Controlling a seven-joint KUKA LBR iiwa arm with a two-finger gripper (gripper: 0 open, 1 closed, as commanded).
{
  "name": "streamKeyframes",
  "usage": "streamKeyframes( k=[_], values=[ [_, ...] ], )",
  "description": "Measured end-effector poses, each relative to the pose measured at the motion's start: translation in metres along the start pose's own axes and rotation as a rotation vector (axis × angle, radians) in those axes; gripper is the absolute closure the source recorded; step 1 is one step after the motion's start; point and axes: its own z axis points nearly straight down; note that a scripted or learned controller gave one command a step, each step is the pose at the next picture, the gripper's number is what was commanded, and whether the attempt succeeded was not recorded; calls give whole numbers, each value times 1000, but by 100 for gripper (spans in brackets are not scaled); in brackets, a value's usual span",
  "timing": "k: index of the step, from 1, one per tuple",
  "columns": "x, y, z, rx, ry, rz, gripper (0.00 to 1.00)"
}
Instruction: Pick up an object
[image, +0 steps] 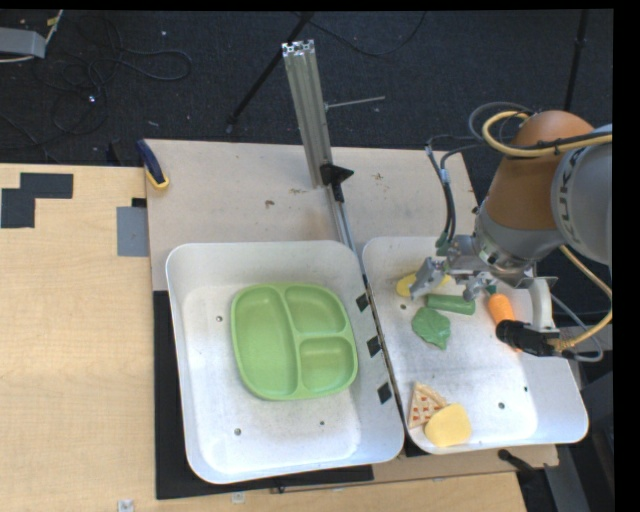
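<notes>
Grey and orange, the arm (545, 190) was the largest thing over the worktop (240, 190), reaching in over the right bin (500, 400). Beside it, the left bin (200, 300) carried a green divided plate (295, 340) at its middle. In the right bin, a green leaf-shaped piece (433, 327) lay near the far edge with a dark green stick (450, 303) just beyond it, an orange piece (500, 308) towards the right edge, and a yellow wedge (448, 426) beside a waffle-patterned slice (425, 403) at the near edge. The claw (452, 278) hung just above the stick; whether it was spread or closed I could not tell. Judged from this, a clean grasp called for descending straight over one item, straddling it across its narrow side.
</notes>
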Motion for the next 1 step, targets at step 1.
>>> streamKeyframes(
  k=[1],
  values=[
    [7,3,62,1,1,-2,0]
  ],
)
